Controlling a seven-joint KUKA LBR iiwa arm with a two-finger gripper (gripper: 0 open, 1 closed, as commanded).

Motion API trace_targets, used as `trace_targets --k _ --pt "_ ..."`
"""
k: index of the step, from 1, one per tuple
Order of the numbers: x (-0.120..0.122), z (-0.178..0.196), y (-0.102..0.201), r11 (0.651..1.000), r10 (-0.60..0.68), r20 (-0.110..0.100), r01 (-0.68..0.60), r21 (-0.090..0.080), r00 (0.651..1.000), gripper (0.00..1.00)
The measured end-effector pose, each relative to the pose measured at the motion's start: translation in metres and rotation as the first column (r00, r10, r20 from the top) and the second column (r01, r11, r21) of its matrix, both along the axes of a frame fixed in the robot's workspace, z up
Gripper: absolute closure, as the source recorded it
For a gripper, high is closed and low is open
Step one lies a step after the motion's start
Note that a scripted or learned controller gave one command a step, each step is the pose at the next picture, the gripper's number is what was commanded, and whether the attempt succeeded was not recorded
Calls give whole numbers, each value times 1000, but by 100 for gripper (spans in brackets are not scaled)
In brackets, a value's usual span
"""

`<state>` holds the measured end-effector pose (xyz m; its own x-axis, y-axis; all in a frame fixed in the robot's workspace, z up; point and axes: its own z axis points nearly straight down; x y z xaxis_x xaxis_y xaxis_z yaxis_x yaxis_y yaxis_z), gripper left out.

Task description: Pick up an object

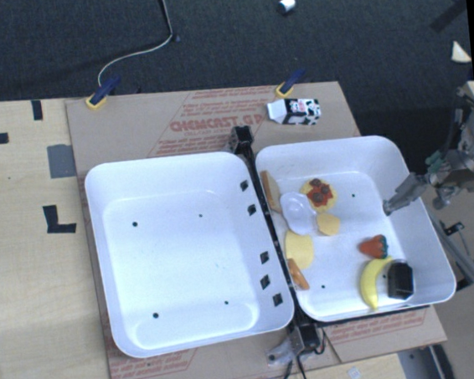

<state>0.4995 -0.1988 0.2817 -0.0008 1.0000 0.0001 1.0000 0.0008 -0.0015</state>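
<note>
Objects are lying scattered in the right bin (402,159), a shallow white tray with rounded corners and a smooth, glossy look. A curved yellow banana (370,283) is resting near the front wall, touching a small black block (399,280) on its right. Just above them a red piece with a green tip (374,246) is sitting by itself. Toward the middle, a round yellow piece topped with red bits (318,192) is lying above a small yellow lump (329,224), beside a pale, translucent white shape (296,210) and a flat yellow slice (300,249).

I am hovering my gripper (394,201) over the right wall of that bin, clear of every item; whether it is parted or closed I cannot tell.

The left bin (102,190) is matching in shape. Both are sitting on a brown cardboard sheet (205,125) printed in red with "CHEMCAST".
</note>
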Motion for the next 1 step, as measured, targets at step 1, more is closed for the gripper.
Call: trace_targets --k 1 --pt "-17 -98 -26 1000 -3 -8 3 2 1000 0"
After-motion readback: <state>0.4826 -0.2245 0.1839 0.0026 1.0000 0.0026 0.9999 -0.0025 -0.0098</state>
